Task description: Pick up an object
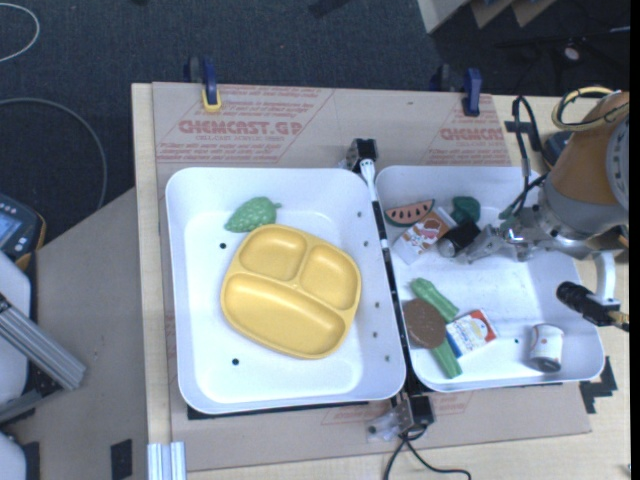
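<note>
Reaching in from the right, the arm (590, 183) put its gripper (466, 241) low in the right bin (500, 376), just beside a red-white packet (426, 232); whether it was clenched or released could not be told. A watermelon slice (410, 212) lay close behind, a can (545, 346) well apart, and a yellow plate (290, 290) in the left bin (190, 268).

I note both bins (195, 268) as smooth glossy white plastic. The yellow divided tray (290, 288) looks smooth, slightly shiny plastic. The bench (300, 118) reads as matt, printed cardboard-like sheet.
</note>
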You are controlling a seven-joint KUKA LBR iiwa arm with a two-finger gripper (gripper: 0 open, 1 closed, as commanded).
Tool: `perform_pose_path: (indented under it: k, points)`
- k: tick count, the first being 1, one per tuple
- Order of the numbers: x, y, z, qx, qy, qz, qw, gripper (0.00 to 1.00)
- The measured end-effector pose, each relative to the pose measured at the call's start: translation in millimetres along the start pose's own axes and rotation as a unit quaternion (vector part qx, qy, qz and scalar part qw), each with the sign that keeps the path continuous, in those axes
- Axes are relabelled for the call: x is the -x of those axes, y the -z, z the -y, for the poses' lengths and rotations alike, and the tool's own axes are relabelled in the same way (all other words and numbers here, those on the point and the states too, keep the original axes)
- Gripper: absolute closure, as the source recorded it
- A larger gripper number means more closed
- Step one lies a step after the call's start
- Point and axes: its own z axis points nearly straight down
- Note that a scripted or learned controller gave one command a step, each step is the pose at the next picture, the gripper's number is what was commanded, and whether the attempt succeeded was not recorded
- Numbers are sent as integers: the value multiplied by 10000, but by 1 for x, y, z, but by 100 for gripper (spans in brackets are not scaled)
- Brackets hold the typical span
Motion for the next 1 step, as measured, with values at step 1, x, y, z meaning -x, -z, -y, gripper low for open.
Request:
perform_pose_path:
  k: [1]
  points:
    - [-43,-1,-59,-45,-7,-17,10000,0]
